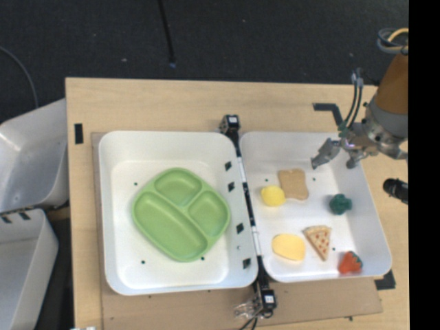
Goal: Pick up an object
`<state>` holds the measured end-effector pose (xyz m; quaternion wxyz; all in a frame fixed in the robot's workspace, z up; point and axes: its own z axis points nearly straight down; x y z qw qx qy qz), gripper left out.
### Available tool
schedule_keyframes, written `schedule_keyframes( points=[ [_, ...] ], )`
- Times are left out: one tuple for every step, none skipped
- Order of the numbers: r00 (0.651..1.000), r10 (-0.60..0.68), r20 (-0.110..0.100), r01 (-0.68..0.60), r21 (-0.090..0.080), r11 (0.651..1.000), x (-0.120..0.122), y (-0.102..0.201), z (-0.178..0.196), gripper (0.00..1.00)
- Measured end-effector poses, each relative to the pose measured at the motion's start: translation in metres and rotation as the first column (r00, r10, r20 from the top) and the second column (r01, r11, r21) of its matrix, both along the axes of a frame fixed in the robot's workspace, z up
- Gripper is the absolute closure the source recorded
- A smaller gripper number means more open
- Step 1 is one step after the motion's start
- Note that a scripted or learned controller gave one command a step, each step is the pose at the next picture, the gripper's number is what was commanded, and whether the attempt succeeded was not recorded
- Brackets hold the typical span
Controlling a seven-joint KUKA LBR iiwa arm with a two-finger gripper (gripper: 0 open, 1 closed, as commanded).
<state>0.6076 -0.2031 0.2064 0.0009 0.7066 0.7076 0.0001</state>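
The gripper [338, 154] hangs open and empty at two o'clock over the right bin [357, 205]; still the approach, I'd say, needing descent toward the toast [293, 183].

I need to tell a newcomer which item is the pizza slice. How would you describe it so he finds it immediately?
Look at the right white bin, the one without the green divided plate. Go to its front row, near the lower edge: the pizza slice lies between the yellow lump and the red strawberry. It is the only triangle, tan with red dots.
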Motion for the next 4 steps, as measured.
schedule_keyframes(
  points=[
    [1.0, 0.002, -0.003, -0.002, 0.0, 1.0, 0.01, 0.0, -0.05, 0.0],
    [1.0, 0.0, -0.002, 0.0, -0.001, 1.0, 0.01, -0.001, -0.101, 0.0],
    [1.0, 0.001, 0.004, -0.001, -0.003, 1.0, 0.011, -0.002, -0.087, 1.0],
    [1.0, 0.002, 0.006, -0.002, -0.001, 1.0, 0.017, 0.005, -0.029, 1.0]
  ],
)
